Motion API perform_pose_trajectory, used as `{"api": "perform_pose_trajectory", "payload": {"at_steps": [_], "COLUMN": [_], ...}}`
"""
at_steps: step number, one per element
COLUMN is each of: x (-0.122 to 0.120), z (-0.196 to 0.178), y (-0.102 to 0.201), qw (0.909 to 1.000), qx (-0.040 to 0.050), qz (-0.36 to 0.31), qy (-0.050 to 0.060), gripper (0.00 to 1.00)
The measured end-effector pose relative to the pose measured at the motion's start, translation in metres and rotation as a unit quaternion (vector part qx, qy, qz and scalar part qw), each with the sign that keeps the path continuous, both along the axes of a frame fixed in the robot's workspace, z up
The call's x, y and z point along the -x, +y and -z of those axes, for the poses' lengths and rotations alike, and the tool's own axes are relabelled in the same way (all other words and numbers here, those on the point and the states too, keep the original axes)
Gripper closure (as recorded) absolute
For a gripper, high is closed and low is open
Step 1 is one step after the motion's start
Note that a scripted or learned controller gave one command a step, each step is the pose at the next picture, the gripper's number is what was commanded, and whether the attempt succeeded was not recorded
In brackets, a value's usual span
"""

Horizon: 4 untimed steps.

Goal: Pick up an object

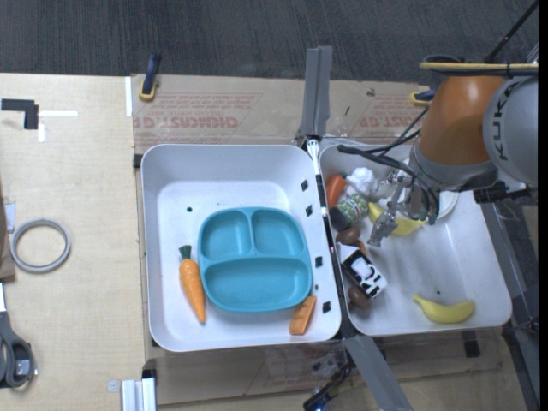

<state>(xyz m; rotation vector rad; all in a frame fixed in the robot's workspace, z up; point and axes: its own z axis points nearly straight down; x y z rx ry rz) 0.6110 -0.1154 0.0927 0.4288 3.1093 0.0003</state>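
Honestly, I am hovering my gripper [387,223] over the clutter along the right bin's [479,315] left wall; jaw state unclear; neighbours risk jamming me.

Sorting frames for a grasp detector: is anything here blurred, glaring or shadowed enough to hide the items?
Camera view: evenly lit and mostly sharp; the white bins look bright without washing out the teal plate or carrot; the arm shades the cluttered pile near the hand, where small items blur together.
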Motion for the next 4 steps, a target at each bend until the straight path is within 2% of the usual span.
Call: {"api": "perform_pose_trajectory", "payload": {"at_steps": [1,2,3,4], "x": [-0.003,0.042,0.008,0.050], "z": [0.000,0.000,0.000,0.000], "y": [0.018,-0.049,0.022,-0.013], "qw": [0.9991,0.9999,0.9993,0.9996], "qx": [0.0001,0.0004,0.0002,0.0002], "qz": [0.042,0.011,-0.037,-0.027], "qy": [0.000,0.000,-0.001,0.000], "gripper": [0.00,0.00,0.00,0.00]}}
